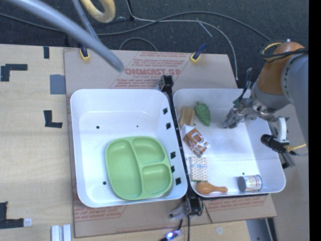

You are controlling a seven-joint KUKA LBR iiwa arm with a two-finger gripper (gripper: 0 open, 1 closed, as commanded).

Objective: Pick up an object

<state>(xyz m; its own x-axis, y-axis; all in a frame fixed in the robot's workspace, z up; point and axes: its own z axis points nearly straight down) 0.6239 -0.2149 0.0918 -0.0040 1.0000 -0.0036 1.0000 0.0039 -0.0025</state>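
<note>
Start at your far left, well away from the gripper (232,120): the left bin (85,134) holds a green divided plate (139,167), lying flat in the bin's near half with its three compartments facing up. Behind both bins, on the brown cardboard sheet (145,67) under them, you can read red printing that looks like "CHEMCAST G P", with smaller red lines around it too fine to make out. Cross the black divider and you reach the right bin (266,185), where everything sits to the left of or nearer the camera than the gripper. Along the bin's left wall, a tan block (186,116) lies farthest back, then a brown and white packet (196,141) with lettering you cannot read, then a small white packet with a red pattern (199,168), and at the near edge a tan drumstick-shaped toy (210,188). The green bumpy object (202,112) lies just left of the gripper, near the tan block but apart from the tool. A small can (251,183) lies on its side in the near right corner, well apart from the gripper; its label is too small to read. The gripper itself hangs low over bare bin floor at the right bin's back right area, and you cannot tell from this view whether it is released or clenched; nothing is visibly held.
</note>
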